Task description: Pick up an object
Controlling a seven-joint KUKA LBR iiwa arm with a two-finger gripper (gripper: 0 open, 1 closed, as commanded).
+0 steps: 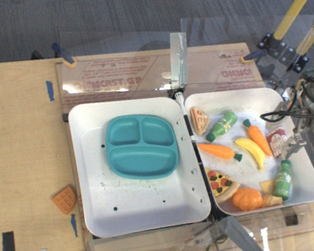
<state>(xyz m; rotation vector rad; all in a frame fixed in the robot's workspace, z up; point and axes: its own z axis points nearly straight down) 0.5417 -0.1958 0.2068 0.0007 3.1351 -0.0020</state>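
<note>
Approach step, I judge: gripper (292,142) at right bin (293,94) edge by banana (250,151); fingers' state I cannot tell. Next: descend on one toy.

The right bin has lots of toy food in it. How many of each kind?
Right bin:
Carrots: 2
Green bottles: 2
Pizza slices: 2
Banana: 1
Pumpkin: 1
Red and white packet: 1
Total: 9
</note>
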